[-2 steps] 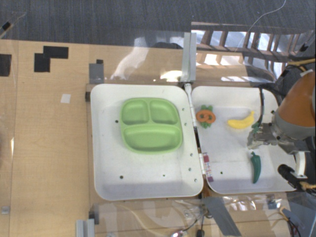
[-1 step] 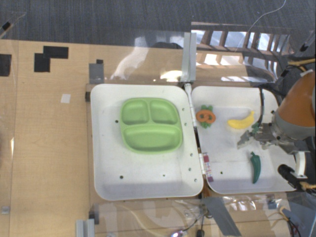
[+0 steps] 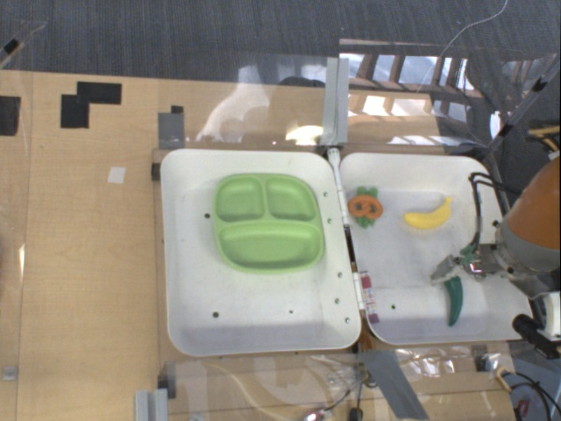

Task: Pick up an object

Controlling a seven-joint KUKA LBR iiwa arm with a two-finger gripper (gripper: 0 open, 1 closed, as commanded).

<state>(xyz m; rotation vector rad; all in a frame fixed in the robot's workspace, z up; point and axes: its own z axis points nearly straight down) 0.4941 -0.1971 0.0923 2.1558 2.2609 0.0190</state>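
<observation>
My gripper (image 3: pixel 450 267) hangs over the right side of the right bin (image 3: pixel 394 318) and stands open, with nothing visible between its fingers. A dark green pepper-shaped toy (image 3: pixel 454 301) lies on the bin floor just below the fingertips, its upper end close to them. A yellow banana (image 3: pixel 428 217) lies further back in the same bin. An orange toy with green leaves (image 3: pixel 365 207) sits near that bin's left wall.
The left bin (image 3: pixel 188 314) holds a light green divided plate (image 3: pixel 267 222). A raised divider (image 3: pixel 344 235) separates the two bins. The grey arm with its orange band (image 3: pixel 535 213) and black cables fill the right edge.
</observation>
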